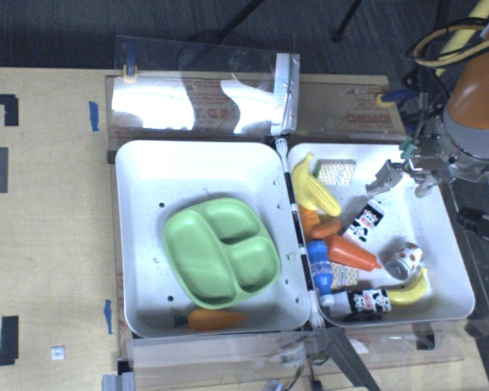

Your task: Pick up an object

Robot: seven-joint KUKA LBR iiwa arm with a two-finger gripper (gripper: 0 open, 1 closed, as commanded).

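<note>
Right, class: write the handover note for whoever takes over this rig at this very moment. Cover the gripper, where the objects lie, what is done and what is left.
Gripper: open, holding nothing, poised over the far part of the right bin.
Right bin: corn cob by the divider, orange carrot mid-bin, cow-patterned block beside it, banana and a small cup at the near right, bottle along the near wall.
Left bin: green divided plate, with another carrot at its near edge.
Done: nothing picked yet.
Left: choose an object, descend, close, lift.
</note>
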